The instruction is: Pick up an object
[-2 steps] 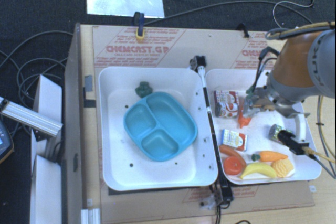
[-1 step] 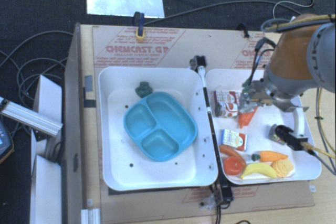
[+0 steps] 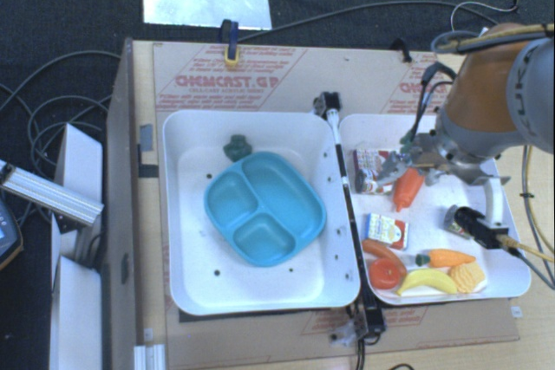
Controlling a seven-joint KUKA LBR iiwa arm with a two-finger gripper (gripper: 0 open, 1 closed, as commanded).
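My gripper (image 3: 406, 162) hangs over the back half of the right bin (image 3: 519, 273). An orange carrot-shaped toy (image 3: 408, 189) lies directly under its tip, touching or nearly touching it. A red and white packet (image 3: 370, 162) sits just left of the gripper. Nearer the front are a small red and white carton (image 3: 384, 230), a brown sausage (image 3: 378, 248), a red tomato (image 3: 387, 273), a yellow banana (image 3: 427, 281), an orange carrot (image 3: 452, 257) and a yellow-orange fruit (image 3: 469, 275).
The left bin (image 3: 178, 186) holds a blue divided plate (image 3: 264, 208) and a small dark green toy (image 3: 237, 148) behind it. A divider rail (image 3: 342, 178) runs between the bins. Cables trail across the floor at the left.
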